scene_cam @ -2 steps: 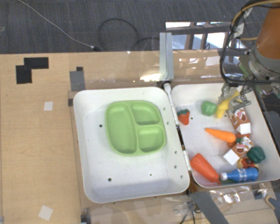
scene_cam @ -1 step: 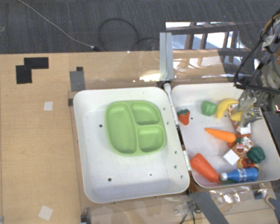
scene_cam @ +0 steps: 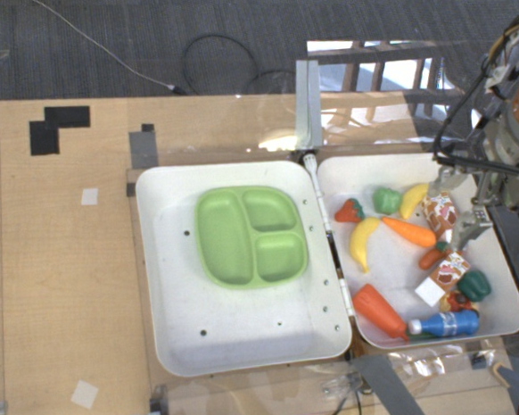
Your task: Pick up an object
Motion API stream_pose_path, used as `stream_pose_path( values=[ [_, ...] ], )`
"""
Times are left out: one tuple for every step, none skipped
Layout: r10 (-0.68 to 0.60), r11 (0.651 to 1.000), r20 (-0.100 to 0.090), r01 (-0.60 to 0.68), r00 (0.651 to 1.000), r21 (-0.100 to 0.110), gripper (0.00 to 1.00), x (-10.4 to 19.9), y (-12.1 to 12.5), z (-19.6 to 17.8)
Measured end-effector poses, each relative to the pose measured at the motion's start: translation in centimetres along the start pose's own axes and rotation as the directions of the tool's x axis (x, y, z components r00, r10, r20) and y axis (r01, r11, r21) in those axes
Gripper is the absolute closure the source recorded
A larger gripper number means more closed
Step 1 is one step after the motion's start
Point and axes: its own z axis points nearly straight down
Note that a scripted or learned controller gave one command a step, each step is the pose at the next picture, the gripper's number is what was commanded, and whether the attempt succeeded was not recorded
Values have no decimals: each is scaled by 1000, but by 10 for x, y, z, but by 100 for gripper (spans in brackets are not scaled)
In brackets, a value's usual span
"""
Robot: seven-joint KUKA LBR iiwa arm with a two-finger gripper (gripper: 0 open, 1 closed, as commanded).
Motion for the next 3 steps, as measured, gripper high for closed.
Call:
stream_pose_path(
  values=[
    [-385,923,-6,385,923,-6,0,15,2,137],
    [-439,899,7,439,899,3,0,11,25,213],
    [-315,949,4,315,949,1,0,-33,44,214]
  ],
)
